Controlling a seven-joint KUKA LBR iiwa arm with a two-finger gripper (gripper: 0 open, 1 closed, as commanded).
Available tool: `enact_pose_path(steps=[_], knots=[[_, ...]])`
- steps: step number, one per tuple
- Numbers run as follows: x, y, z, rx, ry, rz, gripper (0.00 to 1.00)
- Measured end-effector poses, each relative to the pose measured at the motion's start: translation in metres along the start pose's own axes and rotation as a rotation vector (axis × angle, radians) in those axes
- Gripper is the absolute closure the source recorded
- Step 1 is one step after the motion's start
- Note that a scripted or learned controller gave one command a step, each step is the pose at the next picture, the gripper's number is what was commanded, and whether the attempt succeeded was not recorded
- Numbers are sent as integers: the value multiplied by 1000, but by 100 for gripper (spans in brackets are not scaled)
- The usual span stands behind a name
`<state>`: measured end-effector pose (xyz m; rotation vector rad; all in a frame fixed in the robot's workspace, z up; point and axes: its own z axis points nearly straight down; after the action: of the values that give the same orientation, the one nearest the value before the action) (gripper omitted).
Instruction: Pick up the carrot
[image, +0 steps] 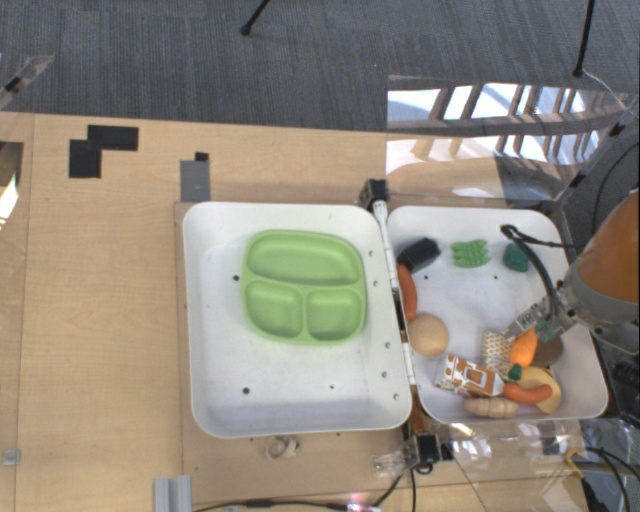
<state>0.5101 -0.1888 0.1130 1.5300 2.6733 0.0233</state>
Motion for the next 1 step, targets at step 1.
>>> enact_pose_path(steps=[1], knots=[[38, 106, -76, 33, 37, 167, 100]])
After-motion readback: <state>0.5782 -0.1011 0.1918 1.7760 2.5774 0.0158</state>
